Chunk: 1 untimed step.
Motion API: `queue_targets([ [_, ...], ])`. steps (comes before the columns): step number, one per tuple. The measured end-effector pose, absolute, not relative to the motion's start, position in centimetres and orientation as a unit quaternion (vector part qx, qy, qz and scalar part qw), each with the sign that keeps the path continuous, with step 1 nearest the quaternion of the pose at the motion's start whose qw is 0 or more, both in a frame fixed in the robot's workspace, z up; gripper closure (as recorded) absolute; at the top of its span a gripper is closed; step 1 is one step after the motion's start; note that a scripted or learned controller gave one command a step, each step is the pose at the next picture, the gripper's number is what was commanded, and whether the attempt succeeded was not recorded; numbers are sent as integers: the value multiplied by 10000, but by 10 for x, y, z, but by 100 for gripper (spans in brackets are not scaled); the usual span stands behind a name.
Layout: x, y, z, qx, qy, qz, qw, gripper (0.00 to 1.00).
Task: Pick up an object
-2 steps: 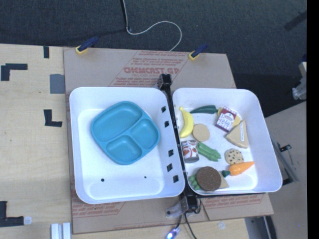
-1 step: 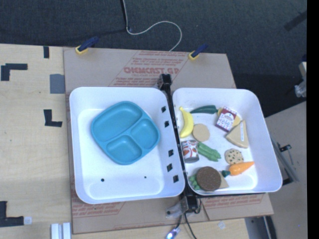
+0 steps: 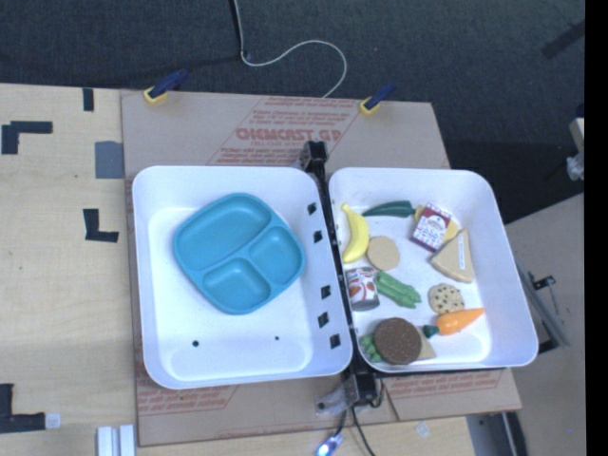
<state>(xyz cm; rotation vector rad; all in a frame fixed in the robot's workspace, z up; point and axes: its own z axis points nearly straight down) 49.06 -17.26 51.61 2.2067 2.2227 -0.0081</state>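
Beside toy food (image 3: 408, 274), smooth three-compartment plate (image 3: 238, 252)

A white cable (image 3: 285, 55) loops over dark floor behind the cardboard sheet (image 3: 285, 131).

wooden bench (image 3: 57, 283), cardboard sheet (image 3: 285, 131), two bins (image 3: 152, 255)

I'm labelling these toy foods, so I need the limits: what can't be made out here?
- Can: label too small and blurred to read, camera view.
- Red box: print too small to read.
- Green item: largely hidden under the burger patty.
- Cable: cut off by the top edge.
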Motion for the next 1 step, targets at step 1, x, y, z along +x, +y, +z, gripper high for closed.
queue_targets([
  [1,491,-173,526,7045,7097,-27,54,100],
])
